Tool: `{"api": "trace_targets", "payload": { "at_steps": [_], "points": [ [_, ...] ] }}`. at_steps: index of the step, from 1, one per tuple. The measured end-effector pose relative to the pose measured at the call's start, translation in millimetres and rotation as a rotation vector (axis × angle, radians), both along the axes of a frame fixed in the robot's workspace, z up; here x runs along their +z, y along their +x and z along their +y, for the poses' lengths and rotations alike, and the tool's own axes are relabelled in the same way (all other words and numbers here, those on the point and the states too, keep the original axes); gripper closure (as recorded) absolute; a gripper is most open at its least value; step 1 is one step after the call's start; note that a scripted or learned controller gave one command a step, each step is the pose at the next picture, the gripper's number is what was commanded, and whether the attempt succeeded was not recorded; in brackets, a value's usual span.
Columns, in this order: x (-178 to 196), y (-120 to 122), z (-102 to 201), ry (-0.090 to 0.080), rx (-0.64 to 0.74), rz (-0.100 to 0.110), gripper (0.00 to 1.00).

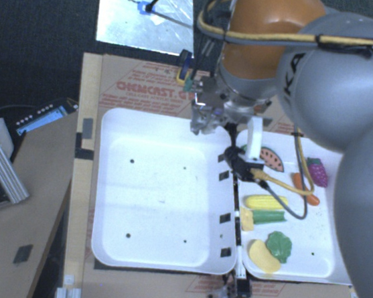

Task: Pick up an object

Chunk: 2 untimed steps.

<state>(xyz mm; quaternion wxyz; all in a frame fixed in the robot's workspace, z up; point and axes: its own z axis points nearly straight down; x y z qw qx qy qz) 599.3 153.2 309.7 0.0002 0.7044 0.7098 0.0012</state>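
Gripper (206, 122) over left bin (160, 196) far edge — finger state can't tell, nothing seen held.

Arm over two white bins

The gripper (206, 122) hangs at the far rim of the left bin (105, 236), near the divider. The right bin (324, 266) holds toy food — a corn cob (264, 202), a green leafy piece (279, 245), a yellow piece (263, 257), a watermelon slice (271, 159) and purple grapes (318, 173).

gripper (206, 122) low, wrist vertical
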Motion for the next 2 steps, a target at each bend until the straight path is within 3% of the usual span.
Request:
{"api": "trace_targets", "payload": {
  "at_steps": [1,2],
  "points": [
    [12,1,-2,-0.001,0.002,-0.002,1.0],
    [-5,13,30,-0.001,-0.001,0.001,1.0]
  ]
}}
